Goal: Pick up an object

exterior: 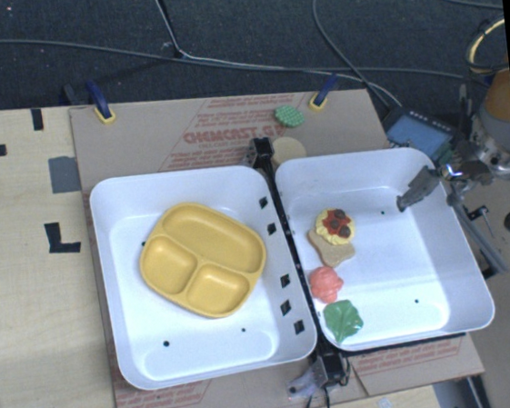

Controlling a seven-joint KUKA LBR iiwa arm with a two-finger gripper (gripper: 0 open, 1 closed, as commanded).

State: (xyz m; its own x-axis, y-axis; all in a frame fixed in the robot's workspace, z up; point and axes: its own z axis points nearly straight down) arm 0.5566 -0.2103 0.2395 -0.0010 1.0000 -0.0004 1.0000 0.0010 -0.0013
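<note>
Three toys, a pizza slice (333,233), red piece (325,283) and green leaf (342,318), line the right bin (432,315)'s nine o'clock edge. At its two o'clock rim hovers the gripper (416,193); whether it is clenched or released, I cannot tell.

The bench (28,297) is pale wood with a few dark markings on its left side. A brown cardboard sheet (219,129) with red printing lies flat on it, held at the far edge by two blue-and-yellow clamps (100,104). Two shallow white bins rest on the cardboard side by side, touching along their inner walls: the left bin (115,260) and the right bin (466,293). A small green piece (289,115) lies on the cardboard just beyond the bins.
</note>
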